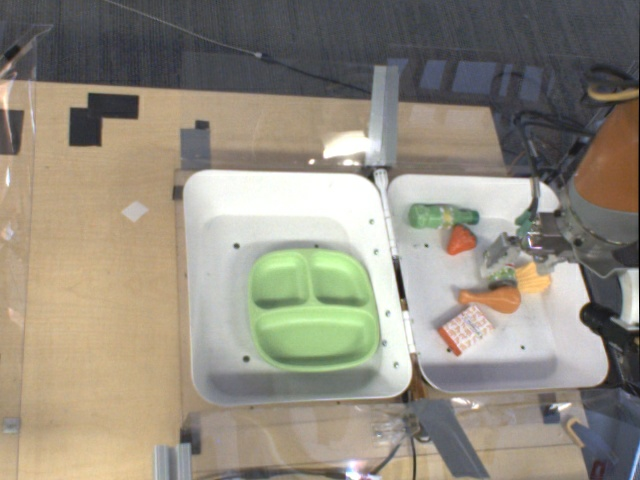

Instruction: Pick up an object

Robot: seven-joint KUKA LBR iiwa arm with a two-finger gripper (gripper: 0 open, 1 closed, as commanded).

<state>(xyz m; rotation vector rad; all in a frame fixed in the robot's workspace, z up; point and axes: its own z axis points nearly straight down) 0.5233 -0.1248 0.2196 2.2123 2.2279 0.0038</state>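
Observation:
The right bin (560,368) holds a green bottle (441,215) lying on its side, a red strawberry (460,239), an orange drumstick-shaped toy (493,299), a yellow piece (533,281) and a red-and-white patterned packet (466,329). My gripper (512,255) reaches in from the right and hangs low over the bin's right half, just above the yellow piece and the drumstick's thick end. The view from above does not tell how the fingers stand. Nothing can be seen held.
The left bin (215,268) holds a green divided plate (313,308) in its middle. A metal post (384,118) stands at the back between the two bins. Cables (545,138) hang at the back right by the arm.

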